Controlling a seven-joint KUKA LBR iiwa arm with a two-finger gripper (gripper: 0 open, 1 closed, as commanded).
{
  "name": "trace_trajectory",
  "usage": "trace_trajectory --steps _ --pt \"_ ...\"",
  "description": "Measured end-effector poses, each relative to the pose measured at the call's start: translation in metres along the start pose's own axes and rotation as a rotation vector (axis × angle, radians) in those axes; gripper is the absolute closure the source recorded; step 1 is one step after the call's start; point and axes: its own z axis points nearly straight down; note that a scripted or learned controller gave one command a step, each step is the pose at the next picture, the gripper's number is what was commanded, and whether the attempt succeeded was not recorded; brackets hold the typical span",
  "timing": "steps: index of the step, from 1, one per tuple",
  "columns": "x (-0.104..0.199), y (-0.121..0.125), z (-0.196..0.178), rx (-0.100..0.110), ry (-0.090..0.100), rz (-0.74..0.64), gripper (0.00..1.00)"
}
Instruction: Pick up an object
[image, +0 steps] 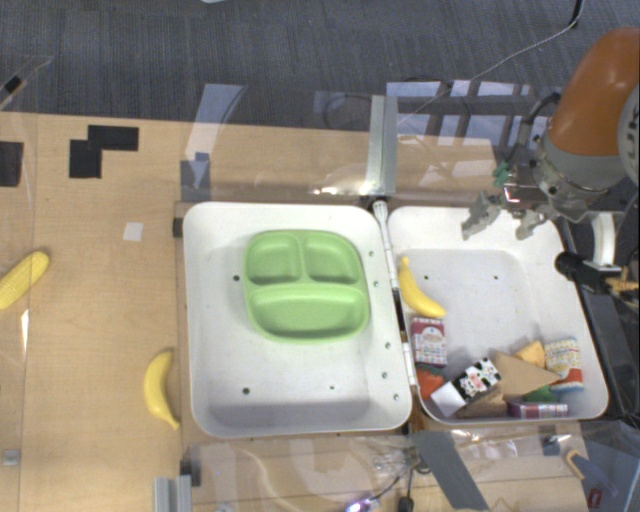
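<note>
Far left of the wooden bench (90, 300): a yellow corn-cob-shaped toy (20, 278) lies partly cut off by the frame edge, long axis slanting from near-left up to far-right. Nearer, just left of the left white bin (200, 400), a yellow plastic banana (160, 387) lies on the bench, curved, long axis running near to far.

Left bin: holds a light green plastic divided plate (305, 283), two small compartments on the far side, one wide compartment on the near side. The plate sits flat, roughly centred.

Right white bin (480, 270): a second yellow banana (417, 291) lies against the left wall, long axis from far-left to near-right, stem end pointing far, tip pointing near-right. Just near it stands a small red-and-white carton (429, 342). Along the near wall sits a clutter: a black-and-white cow-patterned box (478, 378), a brown cardboard triangle (525, 374), a small printed cup with a red base (562, 358), and a purple-and-green marker-like item (537, 408), touching or overlapping one another.

Gripper (503, 218): hovers over the far right corner of the right bin, below the arm's orange band (595, 95). Fingers (478, 219) spread apart, nothing between them. The banana lies well apart from the fingers, to their near left; the clutter is well apart on the near side.
</note>
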Motion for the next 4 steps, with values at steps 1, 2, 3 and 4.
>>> trace_trajectory --steps 1,2,3,4 --pt "-0.038 -0.004 0.138 0.004 0.000 0.088 0.00" --pt "0.014 -0.026 0.147 -0.010 -0.002 -0.081 0.00" --pt "0.015 -0.075 0.146 -0.012 -0.002 -0.028 0.00" --pt "-0.023 -0.133 0.145 -0.015 -0.006 -0.096 0.00"
